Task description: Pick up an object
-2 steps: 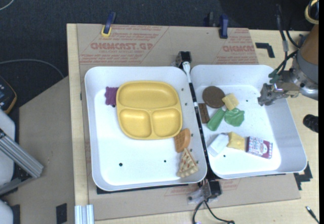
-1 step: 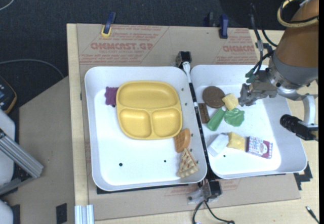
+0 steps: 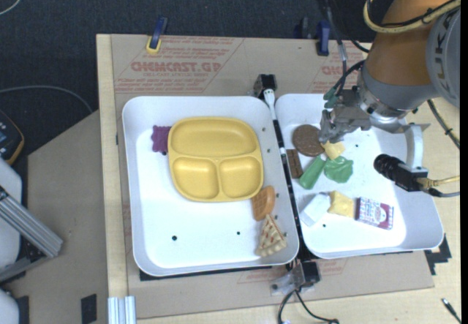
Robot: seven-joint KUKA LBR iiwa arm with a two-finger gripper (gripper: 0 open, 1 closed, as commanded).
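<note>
My gripper (image 3: pixel 330 132) hangs low over the back middle of the right bin (image 3: pixel 420 231), just above a small pale yellow piece (image 3: pixel 334 150) and beside a brown round cookie (image 3: pixel 308 140). A green toy vegetable (image 3: pixel 325 170) lies right in front of the gripper. Nearer the front lie a white and yellow wedge (image 3: pixel 329 205) and a small red and white packet (image 3: pixel 374 213). A brown bar (image 3: pixel 294 163) rests by the bin's left wall. The arm's body hides how the fingers stand.
The left bin (image 3: pixel 146 191) holds a yellow divided tray (image 3: pixel 216 158), a purple piece (image 3: pixel 159 138), an orange-brown roll (image 3: pixel 264 202) and a waffle wedge (image 3: pixel 271 236). A black cylinder (image 3: pixel 395 169) on the arm juts over the right bin.
</note>
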